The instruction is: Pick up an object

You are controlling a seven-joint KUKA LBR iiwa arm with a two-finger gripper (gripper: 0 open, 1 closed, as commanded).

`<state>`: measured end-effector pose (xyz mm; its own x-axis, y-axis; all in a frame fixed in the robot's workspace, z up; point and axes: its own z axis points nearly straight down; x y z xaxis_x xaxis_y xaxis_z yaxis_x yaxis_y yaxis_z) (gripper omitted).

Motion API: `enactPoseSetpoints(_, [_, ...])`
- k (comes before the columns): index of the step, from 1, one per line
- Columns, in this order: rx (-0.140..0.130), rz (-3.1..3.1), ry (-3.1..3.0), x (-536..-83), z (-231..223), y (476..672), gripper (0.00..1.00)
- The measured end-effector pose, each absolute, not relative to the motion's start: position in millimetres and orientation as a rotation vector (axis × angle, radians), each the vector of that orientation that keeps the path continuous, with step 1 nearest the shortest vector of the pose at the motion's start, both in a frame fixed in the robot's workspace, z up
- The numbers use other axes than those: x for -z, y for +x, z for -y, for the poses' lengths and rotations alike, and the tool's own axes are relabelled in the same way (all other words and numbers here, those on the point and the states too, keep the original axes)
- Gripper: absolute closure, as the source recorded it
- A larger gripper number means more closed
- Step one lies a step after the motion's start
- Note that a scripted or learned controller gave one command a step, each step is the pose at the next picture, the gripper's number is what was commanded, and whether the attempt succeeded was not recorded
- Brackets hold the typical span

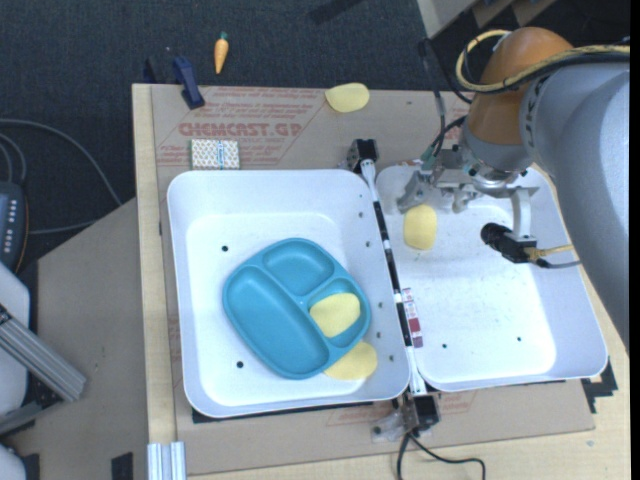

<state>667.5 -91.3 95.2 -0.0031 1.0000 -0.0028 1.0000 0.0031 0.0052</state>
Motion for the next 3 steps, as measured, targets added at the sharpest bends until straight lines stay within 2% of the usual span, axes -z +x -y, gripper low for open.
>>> enactPoseSetpoints(3, [0.002, -2.222, 2.221, -85.0, 92.1, 666.5, 0.00])
